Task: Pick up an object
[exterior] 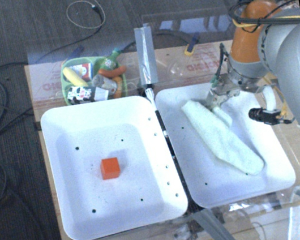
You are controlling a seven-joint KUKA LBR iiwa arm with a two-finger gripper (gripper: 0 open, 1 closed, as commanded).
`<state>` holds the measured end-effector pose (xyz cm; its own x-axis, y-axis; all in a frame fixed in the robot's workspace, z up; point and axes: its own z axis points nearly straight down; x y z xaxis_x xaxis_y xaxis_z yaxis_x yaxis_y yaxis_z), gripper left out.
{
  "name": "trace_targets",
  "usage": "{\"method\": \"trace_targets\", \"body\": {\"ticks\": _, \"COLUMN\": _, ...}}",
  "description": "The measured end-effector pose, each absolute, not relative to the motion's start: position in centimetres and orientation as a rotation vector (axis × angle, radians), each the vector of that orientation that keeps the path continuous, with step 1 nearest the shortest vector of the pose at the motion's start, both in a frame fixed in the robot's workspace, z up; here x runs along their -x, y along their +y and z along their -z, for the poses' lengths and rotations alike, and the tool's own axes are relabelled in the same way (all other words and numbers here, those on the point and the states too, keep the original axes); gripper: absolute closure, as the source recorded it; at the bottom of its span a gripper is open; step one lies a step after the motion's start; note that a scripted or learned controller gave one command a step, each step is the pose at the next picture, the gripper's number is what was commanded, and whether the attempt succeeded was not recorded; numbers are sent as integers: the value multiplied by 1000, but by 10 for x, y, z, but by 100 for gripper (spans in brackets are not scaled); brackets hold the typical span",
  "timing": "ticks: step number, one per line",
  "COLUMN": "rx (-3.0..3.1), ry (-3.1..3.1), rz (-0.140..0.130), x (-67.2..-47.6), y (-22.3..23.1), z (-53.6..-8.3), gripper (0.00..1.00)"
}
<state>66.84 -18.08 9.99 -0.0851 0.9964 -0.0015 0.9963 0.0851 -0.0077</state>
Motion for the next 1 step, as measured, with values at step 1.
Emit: {"method": "trace_targets", "body": {"ticks": 1, "rx": 2122, "ry": -2311, "rz": -11, "x": -668, "y": -181, "z": -100, "gripper": 0}}
